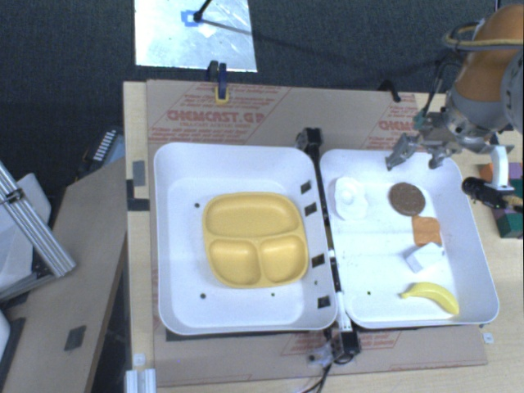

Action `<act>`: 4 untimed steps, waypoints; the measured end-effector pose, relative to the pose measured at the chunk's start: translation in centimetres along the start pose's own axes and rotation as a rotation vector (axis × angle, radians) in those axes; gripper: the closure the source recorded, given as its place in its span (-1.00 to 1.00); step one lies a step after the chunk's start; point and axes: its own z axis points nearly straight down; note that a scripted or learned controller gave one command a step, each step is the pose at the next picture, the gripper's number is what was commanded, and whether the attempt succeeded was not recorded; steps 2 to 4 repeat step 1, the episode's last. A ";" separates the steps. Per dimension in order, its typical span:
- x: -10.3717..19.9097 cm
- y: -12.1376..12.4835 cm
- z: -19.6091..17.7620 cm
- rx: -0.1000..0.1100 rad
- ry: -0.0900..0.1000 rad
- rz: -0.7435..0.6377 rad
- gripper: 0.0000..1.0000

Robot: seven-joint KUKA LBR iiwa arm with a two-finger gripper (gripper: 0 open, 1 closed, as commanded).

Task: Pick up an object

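Grey metal fingers of the gripper (pixel 419 155) stand apart with nothing between them, one tip (pixel 395 160) pointing down-left and the other lower tip near the far rim of the right bin (pixel 483 260). The gripper hangs over that bin's far edge, at the end of the arm (pixel 489 72), which comes in from the right with its orange band showing above the wrist. Closest to the spread fingers, just inside the bin, lies a round brown disc (pixel 407 198), apart from the fingertips. Beside it to the left sits a white moulded object (pixel 350 197) that blends with the bin floor; what it is cannot be told. Just below the disc is an orange square piece (pixel 426 231), touching or nearly touching the disc's lower edge. Further toward the near side lies a small pale grey-white block (pixel 422 259), and beyond that, near the front corner, a yellow banana (pixel 431 296) lies on its side. Across the black divider (pixel 321 228) the left bin (pixel 176 219) holds a yellow three-compartment tray (pixel 252 239), set near its middle. Both bins rest on a brown cardboard sheet (pixel 270 113) with red lettering, and a yellow clamp (pixel 221 84) grips its far edge.
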 end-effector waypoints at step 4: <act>0.0 0.3 -0.8 -0.013 -0.002 -0.002 -1.00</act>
